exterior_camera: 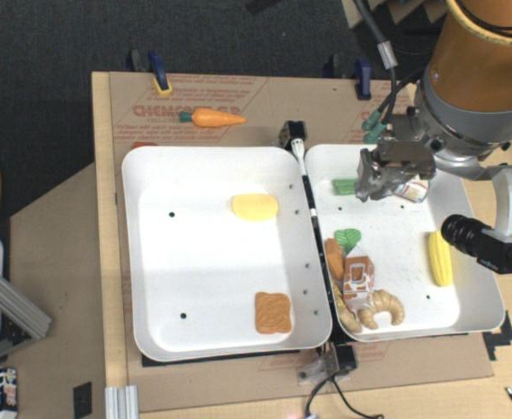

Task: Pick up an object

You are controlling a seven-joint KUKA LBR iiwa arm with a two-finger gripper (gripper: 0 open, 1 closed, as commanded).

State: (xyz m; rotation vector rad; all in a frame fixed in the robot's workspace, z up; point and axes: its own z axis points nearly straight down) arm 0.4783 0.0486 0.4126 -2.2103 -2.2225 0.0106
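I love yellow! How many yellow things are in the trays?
2. A yellow oval lies in the left tray; a corn cob lies in the right tray. The arm may hide others.

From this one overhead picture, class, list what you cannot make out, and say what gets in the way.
- Gripper: whether it holds anything; its own body covers what lies under it.
- Green item in the right bin: its right end runs under the gripper.
- Pile by the croissant: pieces overlap, so the lower ones cannot be named.
- Arm: cut off by the top edge.
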